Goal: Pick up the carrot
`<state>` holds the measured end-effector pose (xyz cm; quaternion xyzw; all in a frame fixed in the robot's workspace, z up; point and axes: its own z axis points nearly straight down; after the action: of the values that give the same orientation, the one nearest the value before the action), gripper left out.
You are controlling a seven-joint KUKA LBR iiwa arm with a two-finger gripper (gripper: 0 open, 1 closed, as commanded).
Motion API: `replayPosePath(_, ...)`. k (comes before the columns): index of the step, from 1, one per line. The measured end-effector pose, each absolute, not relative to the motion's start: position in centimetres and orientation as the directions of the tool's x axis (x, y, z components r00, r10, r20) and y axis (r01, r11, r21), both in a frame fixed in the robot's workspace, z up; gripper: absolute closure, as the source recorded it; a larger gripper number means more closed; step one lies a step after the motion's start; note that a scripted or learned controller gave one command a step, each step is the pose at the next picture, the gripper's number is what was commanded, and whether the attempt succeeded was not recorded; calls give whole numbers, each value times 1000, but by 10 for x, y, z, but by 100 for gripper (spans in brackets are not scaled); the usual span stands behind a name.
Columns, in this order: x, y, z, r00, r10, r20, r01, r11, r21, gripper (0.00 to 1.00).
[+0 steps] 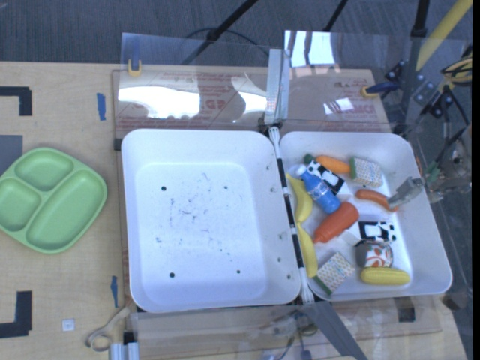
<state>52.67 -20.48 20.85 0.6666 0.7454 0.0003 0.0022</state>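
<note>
Robotics laboratory bench: two shallow white bins (199, 145) set side by side on a plywood tabletop (60, 103), backed by clear acrylic panels (195, 73), with blue tape markers (100, 106) and tripod legs (247, 10) standing on grey carpet.

The claw (406, 193) reaches in from the right (grey, blurred), hanging low.
</note>
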Motion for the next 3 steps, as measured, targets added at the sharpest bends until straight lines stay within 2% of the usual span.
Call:
replayPosePath(1, 575, -172, 180, -142, 990, -2, 990, 142, 3, 0)
replayPosePath(2, 576, -171, 191, -145, 989, -5, 989, 145, 7, 100)
replayPosePath(3, 576, -171, 191, -145, 989, -5, 989, 145, 6, 0)
